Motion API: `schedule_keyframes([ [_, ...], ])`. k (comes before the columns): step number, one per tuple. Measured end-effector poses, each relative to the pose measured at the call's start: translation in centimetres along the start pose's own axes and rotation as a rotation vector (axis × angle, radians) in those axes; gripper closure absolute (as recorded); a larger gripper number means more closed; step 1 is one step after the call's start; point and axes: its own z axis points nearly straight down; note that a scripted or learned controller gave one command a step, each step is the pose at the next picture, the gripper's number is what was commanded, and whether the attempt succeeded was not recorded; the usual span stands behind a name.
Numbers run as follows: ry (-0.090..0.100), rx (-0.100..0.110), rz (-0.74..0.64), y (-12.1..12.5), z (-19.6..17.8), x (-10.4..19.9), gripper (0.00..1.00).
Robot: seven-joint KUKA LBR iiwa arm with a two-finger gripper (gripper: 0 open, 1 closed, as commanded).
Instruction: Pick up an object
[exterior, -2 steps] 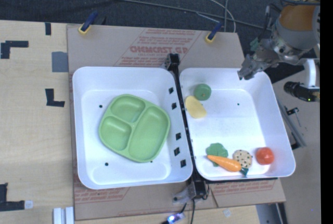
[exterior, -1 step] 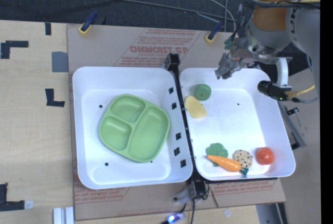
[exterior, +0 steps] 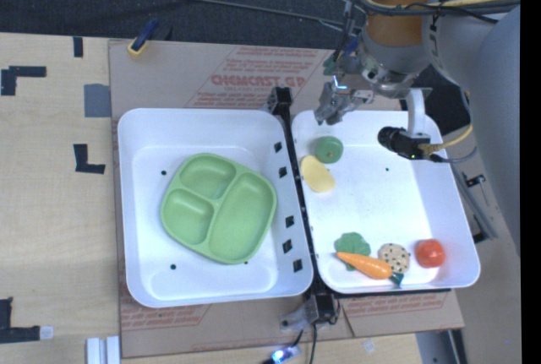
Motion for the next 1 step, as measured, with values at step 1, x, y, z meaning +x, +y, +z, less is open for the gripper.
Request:
schedule_keyframes([
  [1,-0.001,0.000,0.002,0.74,-0.11,4.80,1.00],
])
